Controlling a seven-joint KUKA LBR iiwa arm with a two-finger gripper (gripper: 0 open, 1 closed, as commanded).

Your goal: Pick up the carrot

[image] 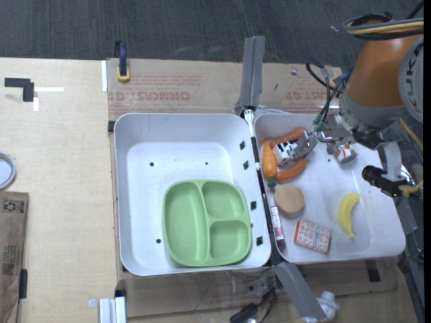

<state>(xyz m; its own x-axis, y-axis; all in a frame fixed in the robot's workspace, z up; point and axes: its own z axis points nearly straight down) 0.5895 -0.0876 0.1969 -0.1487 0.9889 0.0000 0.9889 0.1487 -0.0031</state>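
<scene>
The carrot (pixel 269 161) is a short orange piece with a paler top end. It lies along the left wall of the right bin (pixel 377 247), near the far corner. A redder orange sausage-shaped piece (pixel 291 172) lies just right of it, and another orange strip (pixel 287 137) lies farther back. My gripper (pixel 296 149) hangs low over this cluster, reaching in from the right, its tip beside a black-and-white object (pixel 284 151). It sits right of the carrot, and I see nothing held in it.
The right bin also holds a round tan disc (pixel 289 199), a banana (pixel 347 212), a red patterned box (pixel 312 235) and a small red-and-white item (pixel 345 153). A green divided plate (pixel 207 222) lies in the left bin (pixel 135 180). The grey divider (pixel 259 180) runs between the bins.
</scene>
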